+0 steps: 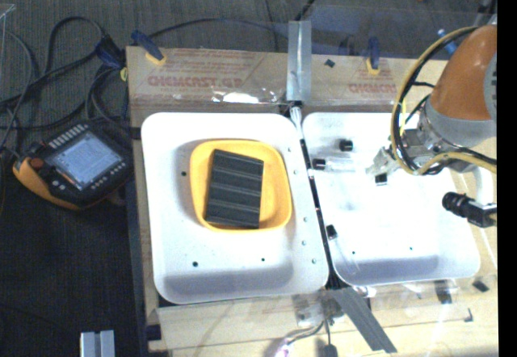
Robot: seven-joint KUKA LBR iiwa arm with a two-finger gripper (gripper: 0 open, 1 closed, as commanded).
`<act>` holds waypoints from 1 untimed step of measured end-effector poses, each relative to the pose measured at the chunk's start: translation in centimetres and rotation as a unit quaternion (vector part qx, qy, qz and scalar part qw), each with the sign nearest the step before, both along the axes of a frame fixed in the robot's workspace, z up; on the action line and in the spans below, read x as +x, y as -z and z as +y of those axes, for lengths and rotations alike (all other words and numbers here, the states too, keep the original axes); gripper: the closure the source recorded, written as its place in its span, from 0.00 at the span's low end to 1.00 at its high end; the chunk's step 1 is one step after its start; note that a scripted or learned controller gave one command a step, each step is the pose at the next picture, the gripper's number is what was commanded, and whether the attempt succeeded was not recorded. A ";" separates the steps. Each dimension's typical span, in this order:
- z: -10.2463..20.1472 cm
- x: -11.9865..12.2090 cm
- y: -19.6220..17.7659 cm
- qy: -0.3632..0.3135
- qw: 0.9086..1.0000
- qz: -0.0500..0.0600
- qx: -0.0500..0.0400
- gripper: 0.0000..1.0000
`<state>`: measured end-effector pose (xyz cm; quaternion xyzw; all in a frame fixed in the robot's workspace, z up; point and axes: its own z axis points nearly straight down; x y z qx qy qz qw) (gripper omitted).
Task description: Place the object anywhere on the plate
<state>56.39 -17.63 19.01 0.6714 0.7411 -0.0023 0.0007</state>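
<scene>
Looking down from the overhead camera, you see the dark ribbed block lying flat on the yellow plate inside the left bin. Your arm's gripper sits over the right bin's upper area, well apart from the plate; whether it grips anything cannot be told.

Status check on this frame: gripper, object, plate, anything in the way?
Arm over right bin, fingers not readable. Dark ridged block lies flat on yellow plate in left bin. Nothing on top of the block.
</scene>
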 end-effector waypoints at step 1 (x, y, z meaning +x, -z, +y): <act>0.0 0.0 0.0 0.000 1.000 0.000 0.000 0.00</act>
